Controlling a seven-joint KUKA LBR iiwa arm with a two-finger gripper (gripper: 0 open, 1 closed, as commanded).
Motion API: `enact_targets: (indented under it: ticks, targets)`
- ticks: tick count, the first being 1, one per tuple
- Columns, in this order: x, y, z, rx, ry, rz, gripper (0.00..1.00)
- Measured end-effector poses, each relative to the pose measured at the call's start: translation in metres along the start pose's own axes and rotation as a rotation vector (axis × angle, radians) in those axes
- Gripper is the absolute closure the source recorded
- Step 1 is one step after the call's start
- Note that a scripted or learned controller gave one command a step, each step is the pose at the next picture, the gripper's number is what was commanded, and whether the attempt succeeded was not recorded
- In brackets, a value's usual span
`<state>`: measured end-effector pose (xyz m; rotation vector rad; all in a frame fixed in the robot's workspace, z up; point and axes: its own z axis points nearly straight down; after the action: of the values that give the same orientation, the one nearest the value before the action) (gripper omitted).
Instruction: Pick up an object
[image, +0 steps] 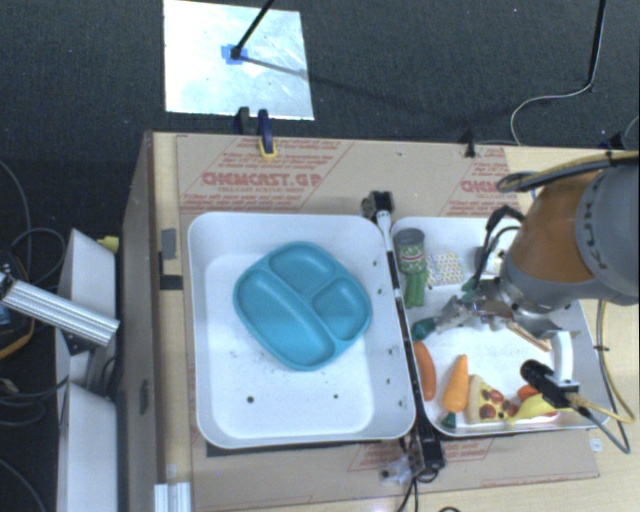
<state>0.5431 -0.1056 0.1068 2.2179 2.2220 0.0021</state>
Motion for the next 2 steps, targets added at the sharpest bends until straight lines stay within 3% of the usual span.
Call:
enact_targets:
  ticks: [1, 2]
  targets:
    - [0.010, -0.057, 0.022, 0.001, 0.000, 0.002, 0.00]
    - [-0.037, 0.007, -0.035, -0.002, -0.001, -0.001, 0.00]
